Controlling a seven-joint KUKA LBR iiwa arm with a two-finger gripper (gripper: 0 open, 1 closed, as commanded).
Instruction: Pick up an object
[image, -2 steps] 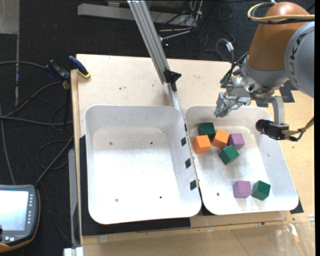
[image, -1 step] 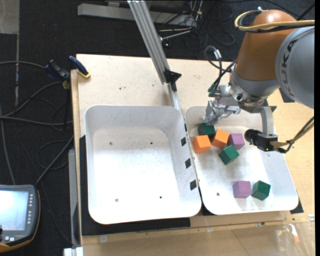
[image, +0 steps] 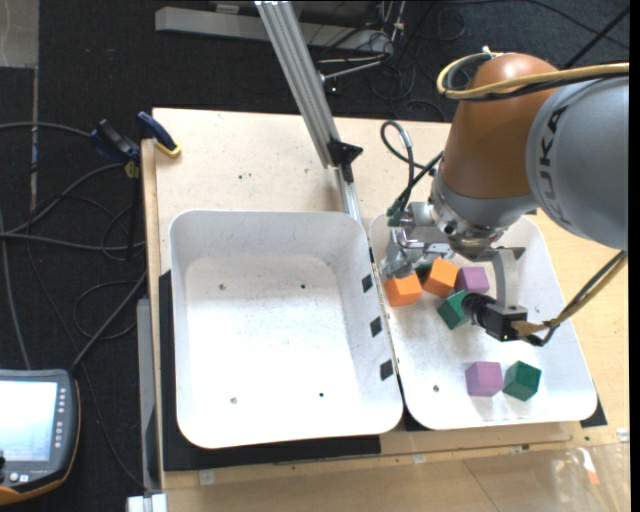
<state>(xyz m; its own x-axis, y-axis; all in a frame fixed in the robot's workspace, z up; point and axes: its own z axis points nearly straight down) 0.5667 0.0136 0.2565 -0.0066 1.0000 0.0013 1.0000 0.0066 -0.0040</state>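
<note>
Arm: the grey arm (image: 560, 130) with its orange band reaches in from the right and hangs over the upper part of the right bin.
Claw: the claw (image: 415, 255) sits low over the right bin's upper left area, close to the cluster of blocks; its metal parts are partly covered by the wrist, and I cannot tell how it stands or whether anything is in it.
Right bin: the white right bin (image: 560, 400) holds all the blocks seen.
Orange blocks: one orange block (image: 404, 289) lies just beside the claw, near the bin's left wall; a second orange block (image: 440, 277) lies just to its right, touching or nearly so.
Purple blocks: one purple block (image: 472, 279) lies beside the second orange block; another purple block (image: 484, 378) lies lower in the bin, well apart from the cluster.
Green blocks: one green block (image: 455, 309) lies just below the upper purple block; another green block (image: 522, 380) lies just beside the lower purple block.
Left bin: the white left bin (image: 270, 320) lies beside the right bin, its floor speckled.
Tabletop: the pale tabletop (image: 250, 160) carries both bins.
Pendant: a handheld screen unit (image: 35, 430) lies at lower left, off the tabletop.
</note>
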